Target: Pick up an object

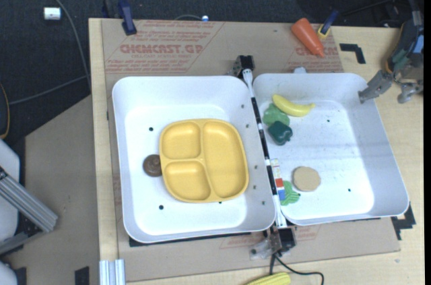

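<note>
The tool [390,87] is seen at the three o'clock edge, above the right bin's [377,142] rim, fingers spread wide, nothing between them. In that bin, a banana [292,105] lies at eleven o'clock, a green object [278,126] just below, a tan disc [306,178] at seven o'clock. The left bin [131,142] carries a yellow divided plate [203,160].

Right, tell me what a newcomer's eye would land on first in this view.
The big yellow divided plate in the middle of the left bin grabs attention first, with a small brown disc against its left edge. Next comes the yellow banana at the top left of the right bin, just above a green object, and the orange carrot-like piece lying on the bench beyond the bins.
</note>
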